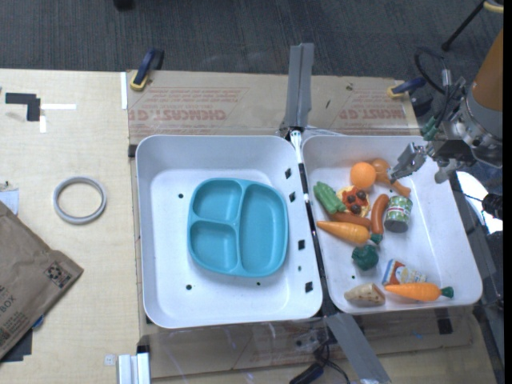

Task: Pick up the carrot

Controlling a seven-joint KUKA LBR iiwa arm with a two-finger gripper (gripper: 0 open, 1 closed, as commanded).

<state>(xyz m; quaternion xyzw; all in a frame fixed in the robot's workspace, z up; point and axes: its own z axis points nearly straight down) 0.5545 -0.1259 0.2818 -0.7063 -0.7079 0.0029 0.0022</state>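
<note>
The gripper point(422, 160) hovers over the right bin point(456, 238), its state unclear. A carrot point(416, 292) lies well apart, near the front wall.

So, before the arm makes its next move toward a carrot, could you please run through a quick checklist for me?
1. Target is unambiguous: not ok. One carrot lies mid-bin and another carrot lies near the front.
2. Front carrot has room around it: ok; only a small carton sits close behind.
3. Middle carrot has room: not ok, it is crowded by the broccoli and other toy food.
4. Hand is over the right bin: ok, at the back edge.
5. Hand holds nothing: cannot tell.
</note>
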